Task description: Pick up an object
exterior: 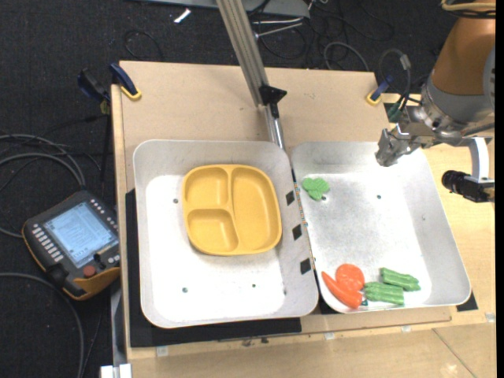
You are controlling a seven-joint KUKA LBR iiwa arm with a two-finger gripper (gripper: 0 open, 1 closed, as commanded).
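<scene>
The right bin holds a small light-green piece near its far left corner. At its near edge lie a red-orange tomato-like piece, an orange carrot-like piece and two green pods. My gripper hangs over the bin's far right part, well away from all of them, with nothing seen in it. In the left bin sits a yellow divided plate.
A metal pole slants across the bench to the divider between the bins. Clamps sit at the bench's far corners. A teach pendant lies on the floor to the left. Cables run behind the bench.
</scene>
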